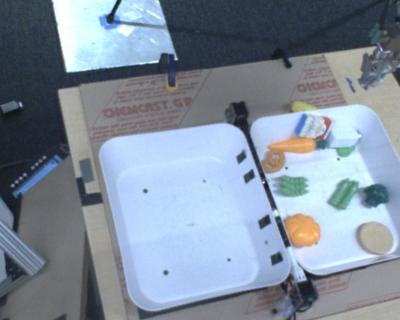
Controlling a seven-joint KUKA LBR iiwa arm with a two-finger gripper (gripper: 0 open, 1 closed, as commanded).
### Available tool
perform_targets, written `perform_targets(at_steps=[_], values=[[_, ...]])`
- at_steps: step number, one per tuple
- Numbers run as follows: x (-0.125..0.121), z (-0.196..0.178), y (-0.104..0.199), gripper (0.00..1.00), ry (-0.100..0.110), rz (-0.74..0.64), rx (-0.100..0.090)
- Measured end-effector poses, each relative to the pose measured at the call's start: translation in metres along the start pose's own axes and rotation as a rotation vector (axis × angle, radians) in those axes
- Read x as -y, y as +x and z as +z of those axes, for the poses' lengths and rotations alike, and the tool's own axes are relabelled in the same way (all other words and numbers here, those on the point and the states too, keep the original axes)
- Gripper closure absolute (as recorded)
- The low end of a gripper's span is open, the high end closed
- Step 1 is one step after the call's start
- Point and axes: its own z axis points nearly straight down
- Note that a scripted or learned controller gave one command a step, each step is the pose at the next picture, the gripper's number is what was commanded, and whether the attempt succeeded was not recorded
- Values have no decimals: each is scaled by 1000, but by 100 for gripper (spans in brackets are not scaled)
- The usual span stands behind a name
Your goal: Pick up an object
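The right bin [393, 159] holds several toy foods: an orange carrot [294, 146], a blue and red packet [311, 127], a white cup [344, 140], an orange slice [273, 161], green beans [292, 186], a green pod [343, 194], dark broccoli [376, 196], an orange pepper [303, 230] and a tan cookie [375, 238]. A yellow piece [302, 106] lies just behind the bin's far rim. My gripper [373, 73] hangs at the far right, beyond the bin's back right corner, above the cardboard. Nothing shows between its fingers.
The left bin [186, 211] sits beside the right one, joined by black clips [253, 177]. Cardboard covers the bench under both. A yellow and blue clamp [169, 72] stands at the back, with a shiny sheet [111, 25] behind it.
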Motion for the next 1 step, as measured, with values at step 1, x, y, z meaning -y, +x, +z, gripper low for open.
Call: perform_targets(at_steps=[1], values=[[1,-65,-1,100,-2,2,0]])
